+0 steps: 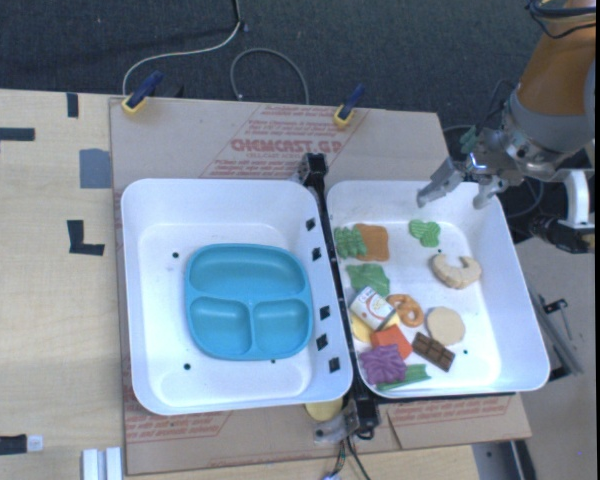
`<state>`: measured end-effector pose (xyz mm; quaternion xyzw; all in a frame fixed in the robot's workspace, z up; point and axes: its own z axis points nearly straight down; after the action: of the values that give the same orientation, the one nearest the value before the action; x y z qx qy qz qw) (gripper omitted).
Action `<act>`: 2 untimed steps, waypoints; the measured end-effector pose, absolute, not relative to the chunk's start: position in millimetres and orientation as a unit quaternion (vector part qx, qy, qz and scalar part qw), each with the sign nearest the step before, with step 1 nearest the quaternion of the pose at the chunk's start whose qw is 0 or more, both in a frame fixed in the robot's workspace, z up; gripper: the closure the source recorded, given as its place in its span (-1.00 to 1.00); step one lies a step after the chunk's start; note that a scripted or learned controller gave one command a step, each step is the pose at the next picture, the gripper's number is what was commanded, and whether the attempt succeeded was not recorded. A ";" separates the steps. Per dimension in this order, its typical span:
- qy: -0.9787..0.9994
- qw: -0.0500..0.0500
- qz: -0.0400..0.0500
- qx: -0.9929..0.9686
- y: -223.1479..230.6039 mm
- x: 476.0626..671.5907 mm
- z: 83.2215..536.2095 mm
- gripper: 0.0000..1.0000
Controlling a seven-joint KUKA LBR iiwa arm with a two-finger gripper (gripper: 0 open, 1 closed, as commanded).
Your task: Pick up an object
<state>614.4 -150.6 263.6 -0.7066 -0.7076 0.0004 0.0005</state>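
The gripper (pixel 458 190) hangs over the far right corner of the right bin (pixel 510 268), its two fingers (pixel 432 190) spread open with nothing between them; the arm (pixel 555 78) reaches in from the right, its orange band above the wrist.

The things to pick lie in the right bin, mostly toward its left and near side; the left bin (pixel 140 268) holds a blue tray (pixel 248 301). Nearest the gripper is a small green piece (pixel 425 232), just below and to its left; a tan curved piece (pixel 455 271) lies a little nearer the camera, apart from the others; a green and orange pair (pixel 363 242) sits by the divider; lower down a pretzel (pixel 406 310), a round biscuit (pixel 444 325), a brown bar (pixel 432 351), a red block (pixel 390 341), a purple piece (pixel 384 365) and a small carton (pixel 371 308) crowd together, several touching.

These look like toy foods, so I judge them light, stiff and fairly slick; none seems fragile. The green piece or the tan one looks the easiest choice, since each lies clear of neighbours; I would close across the narrow width, coming straight down so the fingers straddle it. The crowded group leaves little room for the fingers, and a light piece may skid or tip out if caught off-centre.
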 end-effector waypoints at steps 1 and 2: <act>-0.709 0.006 0.003 -0.706 -106.1 612.9 143.7 -1.00; -0.707 -0.003 0.000 -0.707 -96.0 590.8 83.1 -1.00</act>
<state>590.8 -96.0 83.1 -0.7067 -0.7075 -0.0002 -0.0025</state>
